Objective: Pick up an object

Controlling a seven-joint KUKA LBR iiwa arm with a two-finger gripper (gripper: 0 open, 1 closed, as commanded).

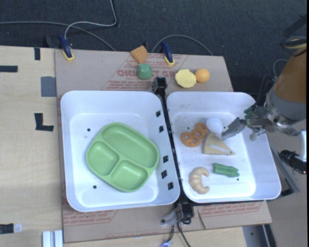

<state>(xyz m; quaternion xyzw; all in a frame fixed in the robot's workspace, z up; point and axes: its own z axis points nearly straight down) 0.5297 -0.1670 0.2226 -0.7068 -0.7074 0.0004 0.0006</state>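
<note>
Your jaws [230, 131] hang over the right bin [257, 189], and whether they're open is impossible to tell. Just beside them lie the white ball [214, 124], cheese wedge [216, 146] and pretzel [194, 135]; the croissant [199, 180] sits nearer the front.

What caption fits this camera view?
Gripper hovers by the tan cheese wedge in the right white bin.

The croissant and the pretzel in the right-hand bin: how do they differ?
The croissant is pale tan, a solid curved crescent near the bin's front edge; the pretzel is darker orange-brown, a looped shape with holes, lying farther back beside the white ball. Both look like toy baked goods lying flat in the right bin.
</note>
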